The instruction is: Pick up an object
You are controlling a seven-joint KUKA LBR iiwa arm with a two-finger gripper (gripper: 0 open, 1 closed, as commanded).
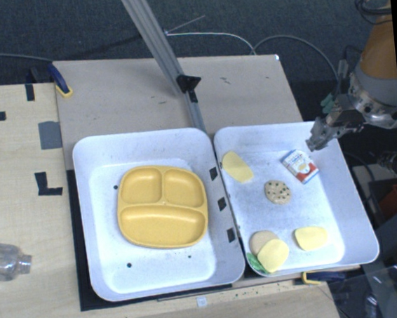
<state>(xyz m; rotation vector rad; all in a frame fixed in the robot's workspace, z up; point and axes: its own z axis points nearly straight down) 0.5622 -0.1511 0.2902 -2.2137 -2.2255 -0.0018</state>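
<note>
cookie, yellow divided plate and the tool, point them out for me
cookie [278, 191], camera view, middle of its top
yellow divided plate [162, 206], camera view, central divider ridge
tool [320, 138], camera view, its tip over the right bin's edge

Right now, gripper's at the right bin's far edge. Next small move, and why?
Probably ease the gripper down and left onto the small red-and-white packet. It's the nearest item, just beside the fingertips, lying apart from the cookie.
</note>
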